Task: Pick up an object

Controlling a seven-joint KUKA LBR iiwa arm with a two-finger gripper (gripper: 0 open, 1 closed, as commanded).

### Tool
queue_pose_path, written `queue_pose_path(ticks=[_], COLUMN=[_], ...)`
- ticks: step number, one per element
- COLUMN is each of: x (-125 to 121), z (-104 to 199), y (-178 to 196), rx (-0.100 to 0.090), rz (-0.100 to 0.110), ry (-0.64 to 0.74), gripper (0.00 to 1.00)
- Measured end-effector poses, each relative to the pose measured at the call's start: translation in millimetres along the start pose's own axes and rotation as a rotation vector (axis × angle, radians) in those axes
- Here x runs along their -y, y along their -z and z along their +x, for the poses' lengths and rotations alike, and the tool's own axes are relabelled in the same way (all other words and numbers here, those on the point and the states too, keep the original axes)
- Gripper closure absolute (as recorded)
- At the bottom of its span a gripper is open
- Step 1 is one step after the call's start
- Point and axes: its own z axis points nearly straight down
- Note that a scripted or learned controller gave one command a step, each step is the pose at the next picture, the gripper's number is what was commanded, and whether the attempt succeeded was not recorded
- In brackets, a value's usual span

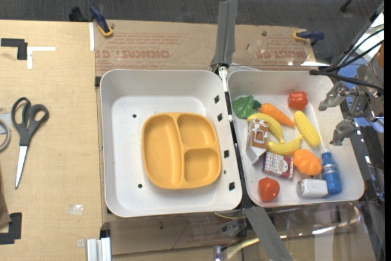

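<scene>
Camera view looks down on the right bin (352, 163), which holds all the loose items for the pick. Taking the ear of toy corn (306, 128) as the landmark: a carrot (278, 113) lies just to its left, and a red tomato-like piece (297, 99) sits above it near the bin's far wall. A green leafy toy (245, 106) lies further left of the corn, by the bin's left wall. Below and left of the corn, two bananas (276, 134) curve around a small brown carton (258, 134), touching it. Directly below the corn is an orange fruit (306, 162), with a dark red packet (278, 165) beside that and a red apple-like piece (269, 189) further down. A blue bottle (330, 173) and a white can (313, 187) lie below and right of the corn, touching each other in the near right corner.

Right of the corn, over the bin's right rim, the end effector (342, 113) hangs apart from every item, with nothing between its fingers; how far they are spread cannot be told from this angle.

Well left of the corn, the left bin (116, 150) carries a yellow divided tray (181, 150). Further left still, scissors (26, 131) rest on the wooden worktop (55, 192).
</scene>
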Motion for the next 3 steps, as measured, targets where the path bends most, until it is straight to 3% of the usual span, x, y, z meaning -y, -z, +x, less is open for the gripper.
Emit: queue_pose_path(ticks=[1, 2, 3], x=[-77, -77, -112], z=[28, 24, 42], y=[-115, -105, 0], rx=[0.006, 0.016, 0.001], rz=[-0.001, 0.002, 0.0], ry=[0.025, 0.029, -0.024], gripper=[0.0, 1.0, 1.0])
